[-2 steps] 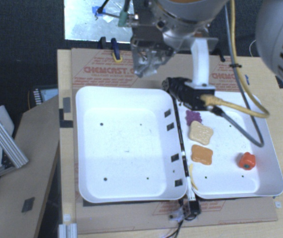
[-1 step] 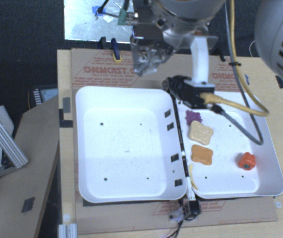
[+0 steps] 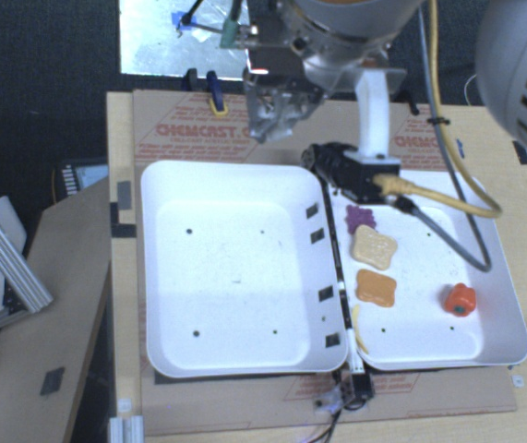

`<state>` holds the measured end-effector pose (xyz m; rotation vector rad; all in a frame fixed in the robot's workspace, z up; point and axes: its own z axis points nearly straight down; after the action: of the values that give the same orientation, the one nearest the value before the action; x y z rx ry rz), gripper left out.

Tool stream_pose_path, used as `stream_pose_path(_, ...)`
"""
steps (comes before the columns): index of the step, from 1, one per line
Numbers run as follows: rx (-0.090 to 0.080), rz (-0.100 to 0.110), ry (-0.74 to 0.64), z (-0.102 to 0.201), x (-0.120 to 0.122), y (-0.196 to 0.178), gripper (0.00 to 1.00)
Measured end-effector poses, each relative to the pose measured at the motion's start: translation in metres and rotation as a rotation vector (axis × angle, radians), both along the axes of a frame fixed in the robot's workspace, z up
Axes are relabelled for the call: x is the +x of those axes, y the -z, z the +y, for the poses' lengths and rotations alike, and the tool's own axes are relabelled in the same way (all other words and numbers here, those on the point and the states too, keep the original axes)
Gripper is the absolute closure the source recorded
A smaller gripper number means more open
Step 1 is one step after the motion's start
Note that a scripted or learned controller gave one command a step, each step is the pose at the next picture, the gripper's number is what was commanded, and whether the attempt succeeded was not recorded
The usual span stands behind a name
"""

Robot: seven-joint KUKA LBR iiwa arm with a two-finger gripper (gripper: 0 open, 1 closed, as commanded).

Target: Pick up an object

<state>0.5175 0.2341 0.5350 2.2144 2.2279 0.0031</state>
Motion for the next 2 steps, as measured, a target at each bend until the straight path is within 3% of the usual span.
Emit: stream_pose_path(2, 0.0, 0.0, -0.001, -0.0001, -0.0027, 0.0001, 1.0)
